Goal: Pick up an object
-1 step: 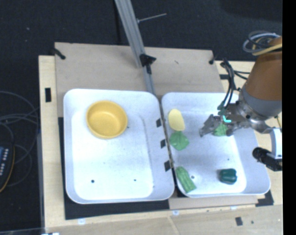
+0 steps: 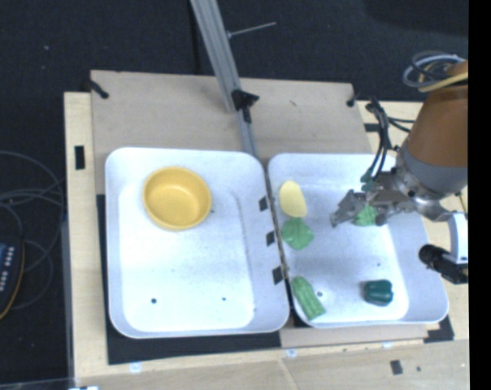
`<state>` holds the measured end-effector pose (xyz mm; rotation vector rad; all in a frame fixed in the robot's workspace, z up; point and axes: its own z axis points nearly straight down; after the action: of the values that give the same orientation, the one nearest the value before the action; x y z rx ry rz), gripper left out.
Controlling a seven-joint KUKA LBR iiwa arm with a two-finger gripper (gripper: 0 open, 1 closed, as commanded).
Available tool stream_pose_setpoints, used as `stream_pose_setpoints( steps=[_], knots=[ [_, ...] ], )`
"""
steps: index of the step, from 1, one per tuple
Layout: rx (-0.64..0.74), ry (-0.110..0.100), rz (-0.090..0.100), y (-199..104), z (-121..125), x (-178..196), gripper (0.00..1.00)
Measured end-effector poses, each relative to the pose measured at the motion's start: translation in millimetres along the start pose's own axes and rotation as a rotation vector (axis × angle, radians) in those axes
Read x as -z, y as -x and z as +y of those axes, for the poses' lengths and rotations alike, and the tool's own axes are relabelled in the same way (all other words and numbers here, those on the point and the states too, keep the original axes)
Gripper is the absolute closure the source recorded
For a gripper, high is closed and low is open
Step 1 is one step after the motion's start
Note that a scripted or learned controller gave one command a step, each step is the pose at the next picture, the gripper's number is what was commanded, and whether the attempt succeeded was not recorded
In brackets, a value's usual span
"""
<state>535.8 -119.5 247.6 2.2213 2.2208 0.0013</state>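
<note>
My gripper [image 2: 362,210] hangs over the upper middle of the right bin [image 2: 408,254], below the grey arm with its orange band. A small light green object [image 2: 366,216] shows right at the gripper's tip, partly hidden by its dark parts; whether it is held is unclear. A pale yellow object [image 2: 292,198] lies at the bin's upper left, with a green leafy piece [image 2: 297,235] just below it. A long green object [image 2: 308,296] rests at the lower left corner. A dark green block [image 2: 378,292] sits near the front right.
The left bin [image 2: 132,283] holds a yellow bowl [image 2: 177,197] in its upper left part. A grey metal pole [image 2: 221,55] slants up from the divider between the bins. Cables and a black fitting [image 2: 441,262] crowd the right bin's right edge.
</note>
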Motion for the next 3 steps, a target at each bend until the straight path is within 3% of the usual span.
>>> stream_pose_setpoints(
  steps=[2,3],
  knots=[
    [-0.001,-0.006,0.000,-5,1,-123,0.00],
    [0.000,-0.002,-0.001,-4,1,-148,0.00]
  ],
)
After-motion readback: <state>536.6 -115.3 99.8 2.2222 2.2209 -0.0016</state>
